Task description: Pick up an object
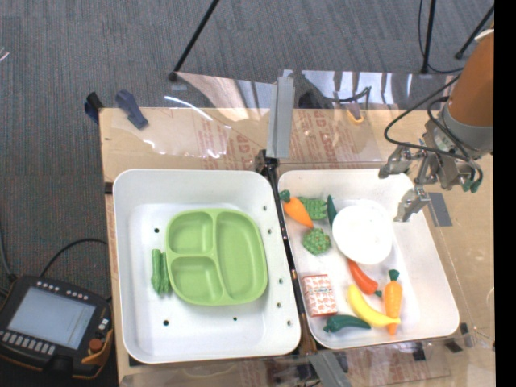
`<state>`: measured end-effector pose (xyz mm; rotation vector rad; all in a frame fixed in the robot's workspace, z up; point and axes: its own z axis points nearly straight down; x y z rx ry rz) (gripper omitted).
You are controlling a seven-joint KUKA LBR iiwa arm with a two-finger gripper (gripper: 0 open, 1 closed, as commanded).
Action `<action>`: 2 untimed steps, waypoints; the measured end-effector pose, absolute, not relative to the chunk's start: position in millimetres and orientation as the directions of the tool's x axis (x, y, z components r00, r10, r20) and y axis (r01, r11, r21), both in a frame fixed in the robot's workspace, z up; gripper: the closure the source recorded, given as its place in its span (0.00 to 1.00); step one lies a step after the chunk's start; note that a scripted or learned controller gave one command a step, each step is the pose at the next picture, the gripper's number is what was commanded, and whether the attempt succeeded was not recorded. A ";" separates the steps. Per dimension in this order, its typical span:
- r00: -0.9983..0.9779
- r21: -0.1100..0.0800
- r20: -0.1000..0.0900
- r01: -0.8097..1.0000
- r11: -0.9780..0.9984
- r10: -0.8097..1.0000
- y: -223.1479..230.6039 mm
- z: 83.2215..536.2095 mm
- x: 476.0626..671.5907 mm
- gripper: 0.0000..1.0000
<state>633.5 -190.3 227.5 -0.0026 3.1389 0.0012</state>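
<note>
The right bin (pixel 439 285) holds several toy foods: a carrot (pixel 296 210), a broccoli floret (pixel 316 241), a round white plate (pixel 363 232), a red chili (pixel 362 276), a yellow banana (pixel 367 306), a second carrot (pixel 392 297), a small red box (pixel 318 294) and a dark green vegetable (pixel 345 323). My gripper (pixel 424 206) hangs over the bin's far right part, just right of the white plate. It is open, with nothing between its fingers.
The left bin (pixel 133 208) holds a green divided plate (pixel 216 256) and green bean pods (pixel 160 271) beside it. A grey post (pixel 280 123) stands behind the gap between the bins. A teach pendant (pixel 52 321) lies at the lower left.
</note>
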 end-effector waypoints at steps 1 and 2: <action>-0.991 -0.002 -0.024 0.131 0.991 0.131 -162.9 108.9 577.0 0.00; -0.994 -0.005 -0.043 0.100 0.995 0.099 -166.5 103.4 504.6 0.00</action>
